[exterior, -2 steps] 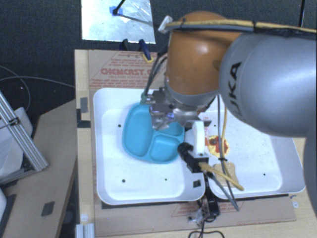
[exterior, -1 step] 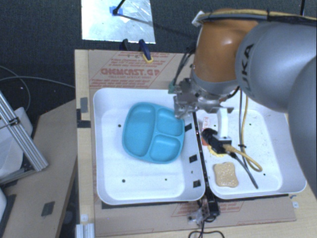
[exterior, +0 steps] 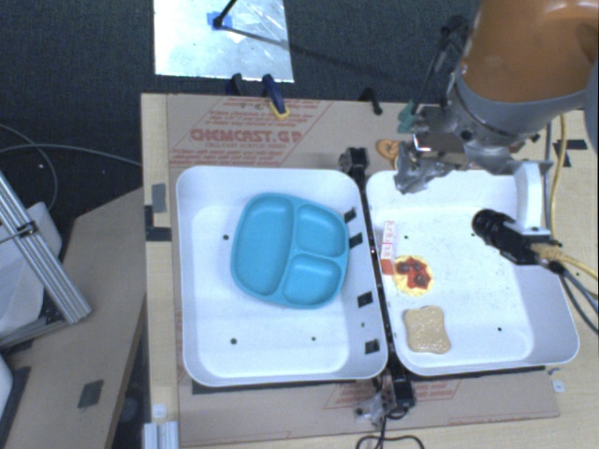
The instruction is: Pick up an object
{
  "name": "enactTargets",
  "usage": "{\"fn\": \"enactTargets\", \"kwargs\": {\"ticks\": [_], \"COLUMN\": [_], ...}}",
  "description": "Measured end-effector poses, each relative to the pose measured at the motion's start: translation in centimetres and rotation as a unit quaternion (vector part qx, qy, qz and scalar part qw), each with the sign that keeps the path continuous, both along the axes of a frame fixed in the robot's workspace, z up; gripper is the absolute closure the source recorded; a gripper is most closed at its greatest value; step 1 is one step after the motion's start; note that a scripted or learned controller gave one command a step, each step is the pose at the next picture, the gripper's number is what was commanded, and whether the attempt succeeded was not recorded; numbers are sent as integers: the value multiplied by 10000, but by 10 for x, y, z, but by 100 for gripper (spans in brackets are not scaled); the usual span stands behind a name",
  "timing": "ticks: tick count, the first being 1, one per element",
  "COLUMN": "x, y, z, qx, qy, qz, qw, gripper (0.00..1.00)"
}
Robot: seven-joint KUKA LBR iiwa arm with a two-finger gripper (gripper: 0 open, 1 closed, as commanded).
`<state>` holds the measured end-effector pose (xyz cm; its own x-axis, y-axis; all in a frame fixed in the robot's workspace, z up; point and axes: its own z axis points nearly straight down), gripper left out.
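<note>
The arm hangs over the right bin [exterior: 547, 340], its gripper [exterior: 412, 178] up at about eleven o'clock of that bin, above the back rim, and I see nothing in it; whether it's open or shut I can't tell. This looks like the approach. Candidates lie at the bin's seven o'clock: a flat, rough tan toast slice [exterior: 427, 329], and just above it a glossy red-and-yellow pizza piece [exterior: 413, 272]. Next it must travel toward six o'clock and descend. The smooth blue divided plate [exterior: 288, 250] sits in the left bin [exterior: 206, 344]
</note>
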<state>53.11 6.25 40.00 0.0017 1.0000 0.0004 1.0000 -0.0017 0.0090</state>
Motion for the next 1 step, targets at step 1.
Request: {"fn": "enactTargets", "kwargs": {"ticks": [1], "x": [-12], "y": [28], "z": [14], "qx": [3], "qy": [23], "qz": [29], "qw": [10000], "gripper": [100]}}
